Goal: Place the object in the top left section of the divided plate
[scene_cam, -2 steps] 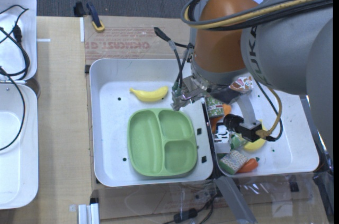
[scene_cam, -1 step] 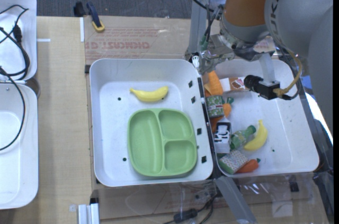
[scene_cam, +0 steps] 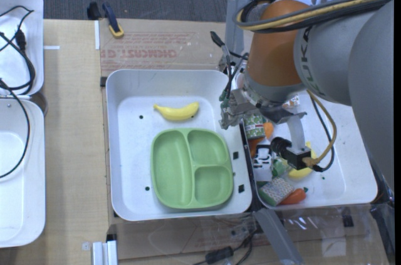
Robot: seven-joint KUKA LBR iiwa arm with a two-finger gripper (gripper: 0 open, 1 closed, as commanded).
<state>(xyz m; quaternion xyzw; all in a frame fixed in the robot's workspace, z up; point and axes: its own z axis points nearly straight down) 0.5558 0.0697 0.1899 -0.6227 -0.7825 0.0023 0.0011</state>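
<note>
- The banana (scene_cam: 177, 111) lies loose in the left bin (scene_cam: 119, 132), just beside the green divided plate (scene_cam: 191, 168), ready for picking.
- The jaws (scene_cam: 233, 114) hover near the bins' shared wall; their state is hidden, so I cannot tell.

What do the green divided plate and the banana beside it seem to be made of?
The green divided plate looks like moulded plastic: one even pale green, smooth, with soft rounded ridges between its sections. The banana is probably a plastic toy: uniformly yellow, spotless and slightly glossy, though real fruit cannot be ruled out. Both lie in the white bin, which also looks like plastic.
</note>
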